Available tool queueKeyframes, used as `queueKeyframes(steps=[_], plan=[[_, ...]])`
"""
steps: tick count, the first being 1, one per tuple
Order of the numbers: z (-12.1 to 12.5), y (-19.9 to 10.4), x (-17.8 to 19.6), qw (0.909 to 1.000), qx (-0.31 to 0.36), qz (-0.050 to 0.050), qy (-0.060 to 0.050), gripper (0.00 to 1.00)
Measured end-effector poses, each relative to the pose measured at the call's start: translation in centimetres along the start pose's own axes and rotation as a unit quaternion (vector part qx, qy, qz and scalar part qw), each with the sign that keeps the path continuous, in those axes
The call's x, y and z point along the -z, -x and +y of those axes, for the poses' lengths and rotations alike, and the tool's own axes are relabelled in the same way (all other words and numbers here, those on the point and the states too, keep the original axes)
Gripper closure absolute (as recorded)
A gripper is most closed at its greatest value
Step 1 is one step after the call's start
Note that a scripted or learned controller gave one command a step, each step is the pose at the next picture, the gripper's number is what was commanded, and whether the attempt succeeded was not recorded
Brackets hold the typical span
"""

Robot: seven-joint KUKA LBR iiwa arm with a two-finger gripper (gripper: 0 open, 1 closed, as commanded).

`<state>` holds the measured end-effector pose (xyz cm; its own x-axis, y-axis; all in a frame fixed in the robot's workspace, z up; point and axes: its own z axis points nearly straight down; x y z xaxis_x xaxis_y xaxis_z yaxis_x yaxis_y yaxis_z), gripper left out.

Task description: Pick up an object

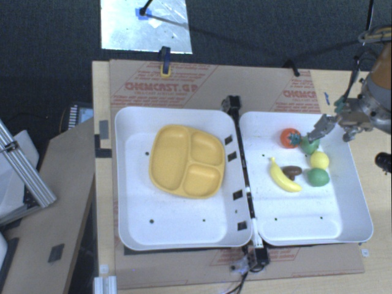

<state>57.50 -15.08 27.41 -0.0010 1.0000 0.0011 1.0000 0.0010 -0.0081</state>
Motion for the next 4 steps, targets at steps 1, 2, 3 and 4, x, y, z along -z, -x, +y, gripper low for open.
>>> queueKeyframes(steps=[1,2,3,4], plan=[[0.2,0.0,0.5,1.0,0.001,-0.001,0.005,0.0],[0.3,0.2,-5.7,1.0,0.0,0.0,0.002,0.0],[0.3,0.4,-12.0,1.0,0.0,0.0,0.002,0.0],[0.7,0.9,-18.1,1.0,-0.001,0.0,0.003,0.0]])
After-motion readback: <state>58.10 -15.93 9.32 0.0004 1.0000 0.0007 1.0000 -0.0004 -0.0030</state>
